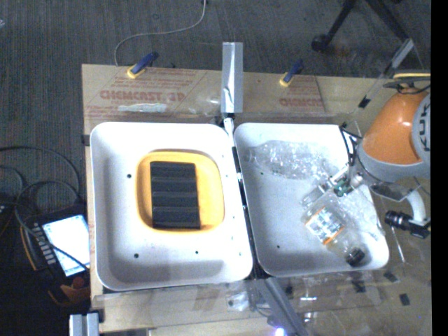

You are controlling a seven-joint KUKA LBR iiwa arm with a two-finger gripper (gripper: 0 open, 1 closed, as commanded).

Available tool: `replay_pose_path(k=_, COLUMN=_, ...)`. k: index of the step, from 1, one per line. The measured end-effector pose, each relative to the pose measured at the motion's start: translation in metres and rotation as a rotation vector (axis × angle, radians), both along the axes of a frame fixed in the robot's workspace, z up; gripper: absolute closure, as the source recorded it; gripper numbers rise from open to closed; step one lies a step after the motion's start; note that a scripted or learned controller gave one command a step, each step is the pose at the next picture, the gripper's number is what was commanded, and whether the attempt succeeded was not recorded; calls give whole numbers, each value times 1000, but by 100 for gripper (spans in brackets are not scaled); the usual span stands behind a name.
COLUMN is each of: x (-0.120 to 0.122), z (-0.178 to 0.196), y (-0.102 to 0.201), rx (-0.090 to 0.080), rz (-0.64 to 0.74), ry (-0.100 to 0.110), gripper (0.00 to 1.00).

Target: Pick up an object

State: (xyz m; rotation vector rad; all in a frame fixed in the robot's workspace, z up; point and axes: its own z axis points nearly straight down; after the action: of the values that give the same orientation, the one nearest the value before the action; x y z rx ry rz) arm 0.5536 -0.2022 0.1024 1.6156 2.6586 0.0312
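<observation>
The left bin [112, 187] holds a yellow tray [213, 187] with a black ribbed block [175, 194] lying in it. In the right bin [280, 243] lie two clear plastic bottles. One crumpled bottle [290, 158] rests near the bin's far side. The other bottle [327, 222] has a printed label and a black cap [355, 256] pointing to the near right corner. My gripper [341, 185] reaches in from the right, low over the right bin, just above the labelled bottle's far end. Whether it touches the bottle is unclear.
The arm's orange band [395, 135] and grey wrist hang over the right bin's right rim. A metal post [231, 75] stands behind the seam between the bins. Two yellow-and-blue clamps [141, 64] sit on the back board.
</observation>
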Motion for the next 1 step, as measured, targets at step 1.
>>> replay_pose_path(k=1, x=30, z=89, y=48, rx=-3, rz=110, ry=34, gripper=100)
